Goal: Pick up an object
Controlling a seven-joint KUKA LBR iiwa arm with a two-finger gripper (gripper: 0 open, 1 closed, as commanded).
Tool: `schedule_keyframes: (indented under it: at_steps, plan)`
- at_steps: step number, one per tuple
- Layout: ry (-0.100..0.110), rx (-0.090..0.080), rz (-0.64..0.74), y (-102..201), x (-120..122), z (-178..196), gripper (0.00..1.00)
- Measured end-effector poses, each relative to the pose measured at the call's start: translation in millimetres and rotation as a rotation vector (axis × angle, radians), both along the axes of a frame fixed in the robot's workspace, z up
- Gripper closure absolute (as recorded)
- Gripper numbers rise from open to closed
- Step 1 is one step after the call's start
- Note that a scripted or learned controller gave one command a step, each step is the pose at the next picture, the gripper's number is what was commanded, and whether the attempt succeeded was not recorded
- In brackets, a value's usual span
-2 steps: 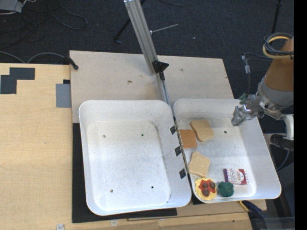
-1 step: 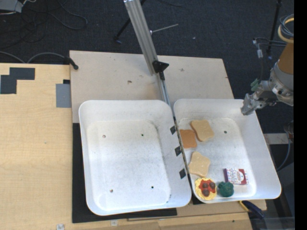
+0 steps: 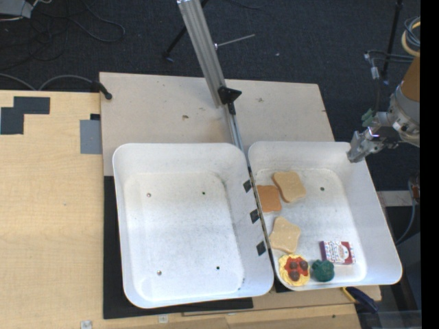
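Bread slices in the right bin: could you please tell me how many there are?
3: one bread slice towards the far side, a darker one beside the divider, one nearer the camera. None seems hidden.

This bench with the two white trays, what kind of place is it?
Probably a robotics lab: a robot arm's claw hangs by the right bin, which holds toy food like bread slices, and cables trail on the floor.

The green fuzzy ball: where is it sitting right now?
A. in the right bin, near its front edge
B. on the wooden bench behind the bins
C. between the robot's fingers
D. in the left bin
A: the green ball lies in the right bin, beside the small round plate.
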State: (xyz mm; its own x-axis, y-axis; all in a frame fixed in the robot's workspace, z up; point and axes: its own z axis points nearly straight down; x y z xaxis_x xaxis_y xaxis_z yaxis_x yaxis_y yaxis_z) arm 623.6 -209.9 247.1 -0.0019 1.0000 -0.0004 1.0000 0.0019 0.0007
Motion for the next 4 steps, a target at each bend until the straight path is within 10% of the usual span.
schedule_keyframes:
  at_steps: [4]
  plan:
    - [0.006, 0.004, 0.003, 205.2, -45.2, -10.6, 1.0]
